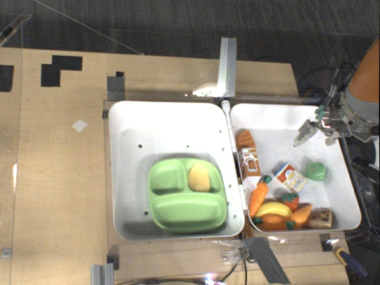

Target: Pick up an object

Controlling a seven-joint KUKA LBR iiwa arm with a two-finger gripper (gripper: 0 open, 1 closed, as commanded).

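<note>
My gripper (314,139) hangs over the upper right part of the right bin (279,119), open and with nothing between its fingers. One fingertip (299,139) points down and to the left. Below it lie a green round object (316,171) and a small orange-and-white carton (290,177). Along the bin's left side are a brown loaf-like item (244,139) and a brown box (251,162). At the front lie a carrot (257,197), a banana (274,209), an orange fruit (271,222), a second carrot (301,213) and a tan block (321,219).
The left bin (136,129) holds a green divided plate (184,209) with a yellow fruit (199,177) in its upper right compartment. A metal post (227,67) stands behind the rim where the two bins meet. Cables run at the far right.
</note>
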